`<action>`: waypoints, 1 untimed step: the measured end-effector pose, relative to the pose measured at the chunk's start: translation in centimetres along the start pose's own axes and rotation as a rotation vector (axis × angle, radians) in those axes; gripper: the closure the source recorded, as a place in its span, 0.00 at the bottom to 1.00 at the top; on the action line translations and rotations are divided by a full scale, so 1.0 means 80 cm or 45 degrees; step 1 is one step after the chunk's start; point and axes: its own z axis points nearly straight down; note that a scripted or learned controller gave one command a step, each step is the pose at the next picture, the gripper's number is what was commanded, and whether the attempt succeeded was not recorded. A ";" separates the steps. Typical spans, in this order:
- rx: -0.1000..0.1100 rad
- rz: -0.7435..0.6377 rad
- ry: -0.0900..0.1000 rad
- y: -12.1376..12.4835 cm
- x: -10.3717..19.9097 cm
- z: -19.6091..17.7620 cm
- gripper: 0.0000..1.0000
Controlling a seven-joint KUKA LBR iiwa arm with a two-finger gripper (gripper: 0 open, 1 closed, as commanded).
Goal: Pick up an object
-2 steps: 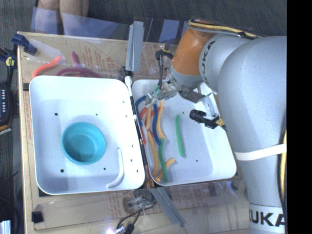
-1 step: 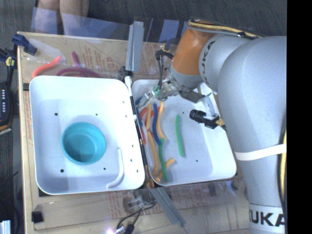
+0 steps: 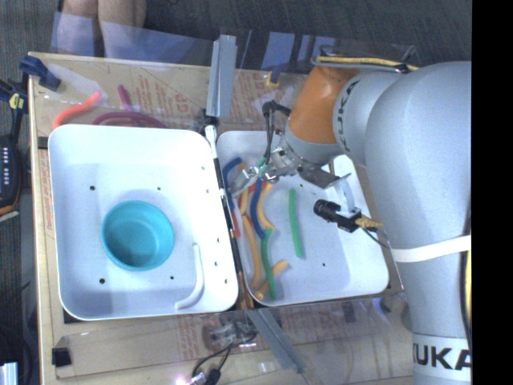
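Observation:
My gripper [image 3: 250, 176] reaches down into the right bin [image 3: 361, 275] near its upper left corner, the grey arm and orange band above it. Its metal fingers [image 3: 243, 179] stand slightly apart over a pile of bent sticks. A blue stick [image 3: 256, 207], an orange stick [image 3: 255, 251] and a yellow-green one [image 3: 275, 271] lie along the bin's left side. A straight green stick [image 3: 296, 223] lies alone near the middle. Nothing shows between the fingers.
The left bin [image 3: 80, 159] holds a turquoise bowl [image 3: 137, 234] and a white curved piece [image 3: 192, 283]. Red and orange tubing [image 3: 120, 119] lies on the bench behind it. A black cable plug [image 3: 335, 213] hangs over the right bin. A metal divider [image 3: 220, 74] stands between the bins.

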 end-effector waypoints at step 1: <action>-0.008 -0.004 -0.009 0.003 -0.003 -0.017 1.00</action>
